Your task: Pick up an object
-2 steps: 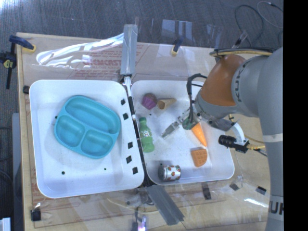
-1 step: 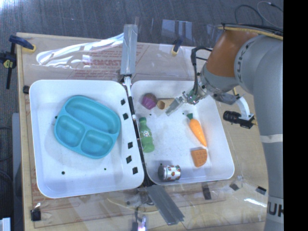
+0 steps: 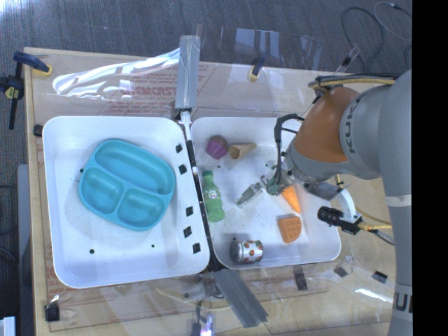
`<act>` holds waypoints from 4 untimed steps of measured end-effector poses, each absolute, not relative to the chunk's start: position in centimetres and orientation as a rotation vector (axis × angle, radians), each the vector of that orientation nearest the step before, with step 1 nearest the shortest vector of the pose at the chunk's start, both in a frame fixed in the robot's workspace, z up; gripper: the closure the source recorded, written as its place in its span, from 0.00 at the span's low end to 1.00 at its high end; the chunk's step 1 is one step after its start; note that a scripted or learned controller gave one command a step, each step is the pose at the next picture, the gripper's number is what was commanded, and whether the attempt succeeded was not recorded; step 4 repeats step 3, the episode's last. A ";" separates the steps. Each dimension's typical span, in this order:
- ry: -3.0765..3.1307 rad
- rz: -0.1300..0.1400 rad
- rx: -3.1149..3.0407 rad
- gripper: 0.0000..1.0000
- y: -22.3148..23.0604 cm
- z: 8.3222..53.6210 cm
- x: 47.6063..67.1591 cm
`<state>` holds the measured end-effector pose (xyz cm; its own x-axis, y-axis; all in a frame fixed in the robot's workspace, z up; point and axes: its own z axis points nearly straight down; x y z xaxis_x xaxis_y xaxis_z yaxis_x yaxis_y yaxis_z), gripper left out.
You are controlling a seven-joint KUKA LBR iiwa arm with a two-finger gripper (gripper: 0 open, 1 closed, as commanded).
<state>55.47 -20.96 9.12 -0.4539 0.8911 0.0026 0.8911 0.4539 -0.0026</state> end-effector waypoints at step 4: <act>-2.468 0.000 -1.946 0.00 -21.0 20.4 59.6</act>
